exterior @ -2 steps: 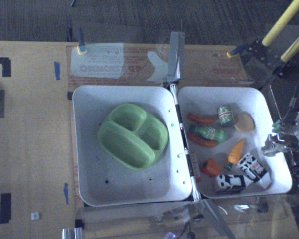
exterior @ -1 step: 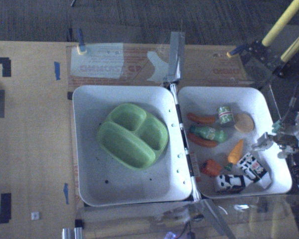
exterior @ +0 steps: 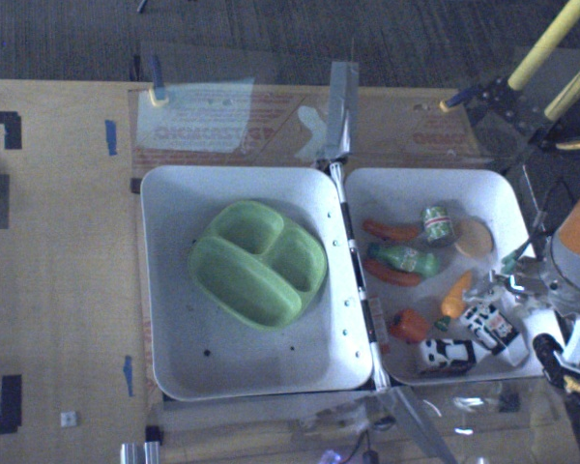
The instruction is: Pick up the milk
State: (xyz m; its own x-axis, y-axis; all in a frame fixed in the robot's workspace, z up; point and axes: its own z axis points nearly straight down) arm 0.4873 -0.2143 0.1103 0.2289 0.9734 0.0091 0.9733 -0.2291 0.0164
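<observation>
Milk (exterior: 449, 355) lies on its side near the front wall of the right bin (exterior: 498, 187) — not yet lifted; gripper (exterior: 522, 293) hangs just beside it, nothing visibly held; jaw state cannot be told; grasp and lift remain.

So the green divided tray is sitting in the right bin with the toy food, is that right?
Not quite. The camera view shows the green divided tray alone in the left bin; the toy food, such as the carrot, lies in the right bin.
</observation>
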